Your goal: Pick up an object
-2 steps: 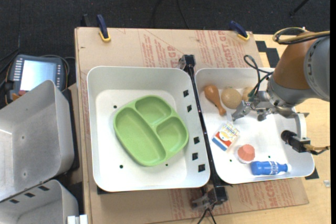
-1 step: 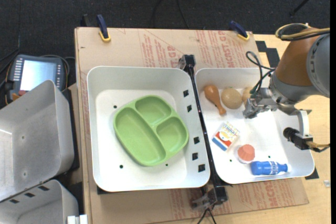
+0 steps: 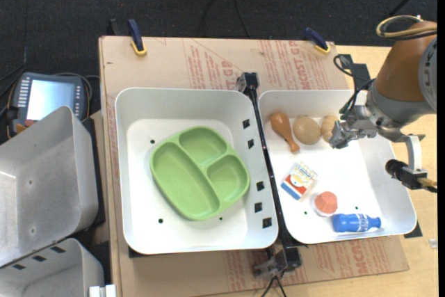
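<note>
The right bin (image 3: pixel 379 170) holds a brown drumstick-shaped toy (image 3: pixel 284 128), a round beige ball (image 3: pixel 306 130), a small tan piece (image 3: pixel 328 126), a white carton with red and yellow print (image 3: pixel 300 180), a red round piece (image 3: pixel 325 203) and a blue bottle (image 3: pixel 355 222). My gripper (image 3: pixel 342 135) is low at the bin's back, just right of the tan piece and the beige ball. I see nothing between its fingers.
The left bin (image 3: pixel 132 115) holds a green divided plate (image 3: pixel 200 172). A black divider (image 3: pixel 261 149) runs between the bins. The arm's orange band (image 3: pixel 407 66) is above the right bin's back right corner. Clamps (image 3: pixel 137 38) hold the board.
</note>
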Controlling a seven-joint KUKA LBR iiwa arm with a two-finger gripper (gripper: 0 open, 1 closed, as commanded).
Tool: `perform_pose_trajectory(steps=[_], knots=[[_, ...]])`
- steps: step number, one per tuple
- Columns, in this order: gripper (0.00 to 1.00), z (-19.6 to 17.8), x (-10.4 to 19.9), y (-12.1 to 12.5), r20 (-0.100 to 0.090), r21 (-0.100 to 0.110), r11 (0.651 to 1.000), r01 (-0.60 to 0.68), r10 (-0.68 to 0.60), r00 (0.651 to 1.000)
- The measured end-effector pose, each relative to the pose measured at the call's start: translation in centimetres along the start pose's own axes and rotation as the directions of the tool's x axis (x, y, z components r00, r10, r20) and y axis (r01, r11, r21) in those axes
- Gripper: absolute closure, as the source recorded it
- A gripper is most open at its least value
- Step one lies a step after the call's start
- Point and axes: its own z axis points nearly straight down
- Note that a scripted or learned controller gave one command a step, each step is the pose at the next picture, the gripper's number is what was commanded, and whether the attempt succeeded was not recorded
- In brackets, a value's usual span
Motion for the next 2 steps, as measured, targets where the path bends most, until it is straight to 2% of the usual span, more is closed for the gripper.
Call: perform_pose_trajectory(steps=[2], knots=[[1.00,-7.7,0.1,0.3,0.000,0.000,1.000,0.001,-0.001,1.000]])
